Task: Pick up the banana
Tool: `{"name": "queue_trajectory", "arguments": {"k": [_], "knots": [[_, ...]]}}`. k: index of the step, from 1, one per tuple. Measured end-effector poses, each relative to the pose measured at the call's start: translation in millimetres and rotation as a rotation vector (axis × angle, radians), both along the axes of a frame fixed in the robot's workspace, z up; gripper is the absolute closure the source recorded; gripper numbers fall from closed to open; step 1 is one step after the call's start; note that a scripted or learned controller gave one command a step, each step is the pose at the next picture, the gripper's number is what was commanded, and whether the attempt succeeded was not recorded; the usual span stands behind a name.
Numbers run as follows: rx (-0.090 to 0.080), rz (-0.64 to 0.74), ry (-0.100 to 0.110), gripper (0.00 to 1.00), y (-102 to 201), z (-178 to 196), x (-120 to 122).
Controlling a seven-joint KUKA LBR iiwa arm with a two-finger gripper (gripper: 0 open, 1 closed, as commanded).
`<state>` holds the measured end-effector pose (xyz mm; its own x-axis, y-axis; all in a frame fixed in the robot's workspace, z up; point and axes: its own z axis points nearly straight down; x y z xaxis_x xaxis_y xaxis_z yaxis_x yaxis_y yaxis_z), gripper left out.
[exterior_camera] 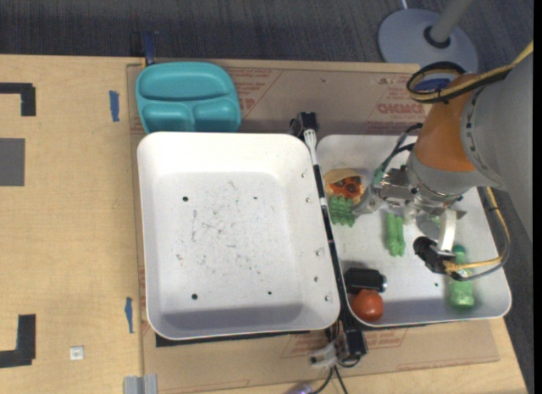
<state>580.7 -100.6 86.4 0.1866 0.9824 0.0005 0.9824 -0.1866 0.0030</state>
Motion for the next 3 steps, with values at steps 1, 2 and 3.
{"name": "queue_trajectory", "arguments": {"k": [1, 2, 3], "knots": [[0.002, 0.033, 0.005, 0.0, 69, 98, -101], [0.001, -0.056, 0.004, 0.0, 129, 98, -102], [0.0, -0.08, 0.003, 0.0, 189, 98, -102]]}}
